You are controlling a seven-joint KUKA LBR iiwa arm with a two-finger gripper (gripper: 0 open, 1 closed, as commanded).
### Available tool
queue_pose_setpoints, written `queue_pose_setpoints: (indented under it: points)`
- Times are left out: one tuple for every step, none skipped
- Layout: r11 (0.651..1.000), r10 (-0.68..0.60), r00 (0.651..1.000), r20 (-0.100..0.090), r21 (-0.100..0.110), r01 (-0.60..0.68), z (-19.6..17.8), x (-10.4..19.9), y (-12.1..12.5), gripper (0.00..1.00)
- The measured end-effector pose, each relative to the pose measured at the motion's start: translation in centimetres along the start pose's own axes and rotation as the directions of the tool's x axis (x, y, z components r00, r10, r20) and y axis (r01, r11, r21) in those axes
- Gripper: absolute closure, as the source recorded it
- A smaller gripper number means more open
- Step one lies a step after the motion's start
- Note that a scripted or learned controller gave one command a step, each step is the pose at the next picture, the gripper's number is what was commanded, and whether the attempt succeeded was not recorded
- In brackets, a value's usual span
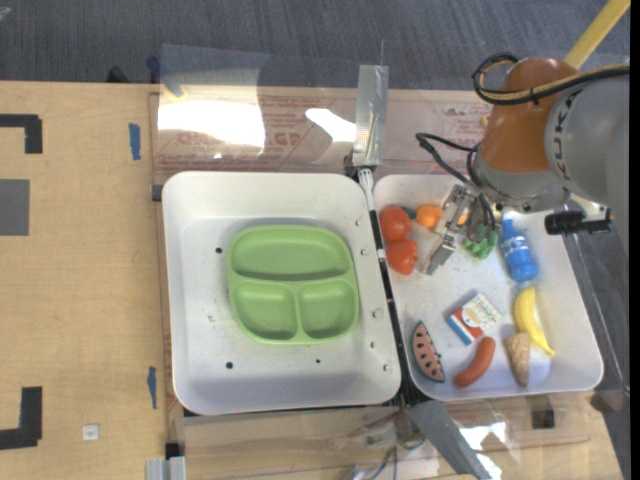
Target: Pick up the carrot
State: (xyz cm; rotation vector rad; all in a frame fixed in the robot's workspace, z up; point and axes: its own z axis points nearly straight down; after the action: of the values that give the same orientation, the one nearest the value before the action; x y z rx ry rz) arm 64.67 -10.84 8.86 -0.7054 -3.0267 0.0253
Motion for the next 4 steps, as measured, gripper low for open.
queue_pose_setpoints:
  points:
    - [0.934,0.357,0.934,0.002,-0.026,-0.357,0.0,0.9,0.0,0.00]
    - [0.785,0.619,0.785,-0.019,0.000,-0.620,0.0,0.0,1.2,0.00]
    - [0.872,0.489,0.872,0.029,-0.047,-0.487,-17.3,0.2,-4.0,0.00]
    - [0.739,0.673,0.739,0.000,-0.028,-0.673,-1.3,-0.6,-1.7,0.00]
